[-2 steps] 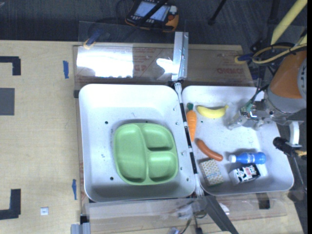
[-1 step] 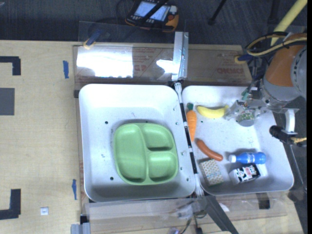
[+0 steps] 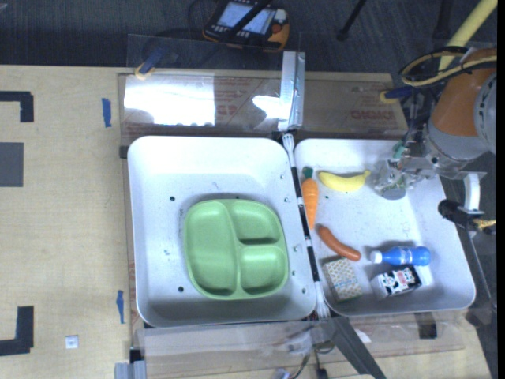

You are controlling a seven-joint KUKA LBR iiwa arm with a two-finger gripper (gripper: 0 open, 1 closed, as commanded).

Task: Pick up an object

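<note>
Camera view: banana (image 3: 342, 181) lying near right bin's (image 3: 442, 287) back wall, long axis left to right, stem end toward carrot (image 3: 310, 198) at the bin divider. Bare floor between banana and sausage (image 3: 338, 242). Gripper (image 3: 392, 181) just right of banana's tip, low over bin; finger spread impossible to tell, nothing seen held.

We see the left bin (image 3: 150, 212) holding a green divided tray (image 3: 235, 247). In the right bin (image 3: 454, 235) lie a banana (image 3: 342, 181), carrot (image 3: 310, 201), sausage (image 3: 338, 242), blue-capped bottle (image 3: 402, 256), patterned carton (image 3: 396, 281) and speckled sponge (image 3: 342, 278). The gripper (image 3: 392, 178) hangs just beside the banana
</note>
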